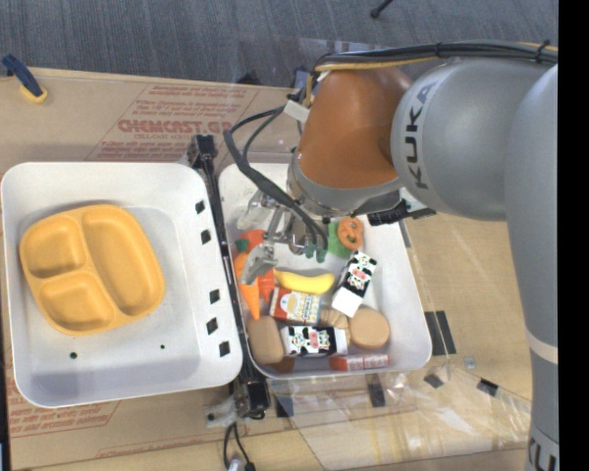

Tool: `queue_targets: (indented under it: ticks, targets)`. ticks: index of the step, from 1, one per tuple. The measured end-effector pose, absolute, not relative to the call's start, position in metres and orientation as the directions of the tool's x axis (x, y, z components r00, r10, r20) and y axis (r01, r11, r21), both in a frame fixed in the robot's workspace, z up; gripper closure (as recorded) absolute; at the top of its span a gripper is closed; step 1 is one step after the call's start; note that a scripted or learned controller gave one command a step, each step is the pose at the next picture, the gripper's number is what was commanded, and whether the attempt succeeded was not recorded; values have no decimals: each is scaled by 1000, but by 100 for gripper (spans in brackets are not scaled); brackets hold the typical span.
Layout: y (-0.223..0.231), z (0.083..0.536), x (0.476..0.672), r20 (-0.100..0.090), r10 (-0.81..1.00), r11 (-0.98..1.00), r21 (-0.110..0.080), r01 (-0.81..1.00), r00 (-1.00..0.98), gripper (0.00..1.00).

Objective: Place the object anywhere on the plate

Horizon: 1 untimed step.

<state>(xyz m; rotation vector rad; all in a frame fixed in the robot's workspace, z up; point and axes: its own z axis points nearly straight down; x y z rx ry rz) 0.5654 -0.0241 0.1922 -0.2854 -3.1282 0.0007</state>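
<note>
Yellow and bare, the sectioned plate (90,266) sits in the left bin (39,371), so nothing is delivered. The gripper (267,243) is low over the toy food heaped in the right bin (412,312), near its left wall, beside a banana (305,282); its grip cannot be judged. Picking and carrying remain.

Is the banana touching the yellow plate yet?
Apart. The camera view shows the banana lying among the toy food in the right bin, while the yellow plate sits in the left bin, with both bin walls between them.
</note>
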Motion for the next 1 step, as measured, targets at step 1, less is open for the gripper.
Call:
queue_targets:
  ticks: [1]
  targets:
    - [-24, 192, 565, 0, 181, 983, 0, 181, -983, 0]
